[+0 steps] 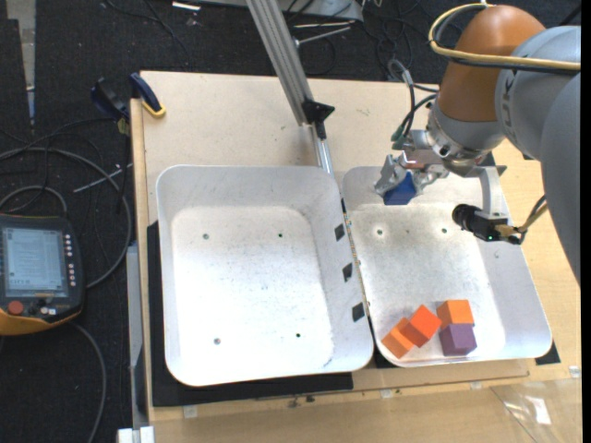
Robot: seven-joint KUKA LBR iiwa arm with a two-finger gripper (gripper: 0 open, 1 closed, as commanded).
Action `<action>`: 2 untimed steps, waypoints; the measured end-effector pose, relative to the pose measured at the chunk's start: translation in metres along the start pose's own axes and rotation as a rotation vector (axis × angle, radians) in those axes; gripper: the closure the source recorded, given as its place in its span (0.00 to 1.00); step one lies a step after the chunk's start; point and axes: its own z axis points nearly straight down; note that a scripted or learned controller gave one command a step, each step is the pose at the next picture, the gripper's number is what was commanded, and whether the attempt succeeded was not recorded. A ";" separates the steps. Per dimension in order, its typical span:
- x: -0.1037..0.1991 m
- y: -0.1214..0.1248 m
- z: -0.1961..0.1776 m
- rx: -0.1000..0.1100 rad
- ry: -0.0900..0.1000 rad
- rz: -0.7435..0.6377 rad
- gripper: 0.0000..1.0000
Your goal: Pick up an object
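End effector (404, 177) clamped on blue block (400, 190), above right bin's (517, 284) far edge; orange and purple blocks (432, 329) at its near edge.

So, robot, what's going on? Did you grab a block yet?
Tool raised over right bin's far edge, blue block between its fingers. Orange blocks and purple block at near edge. Nothing in the way.

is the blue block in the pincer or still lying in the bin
In the pincer: the blue block sits between its fingers, at the right bin's far edge.
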 end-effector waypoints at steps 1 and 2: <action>0.082 -0.025 0.006 0.013 0.001 0.001 1.00; 0.151 -0.019 -0.114 0.001 0.000 0.002 1.00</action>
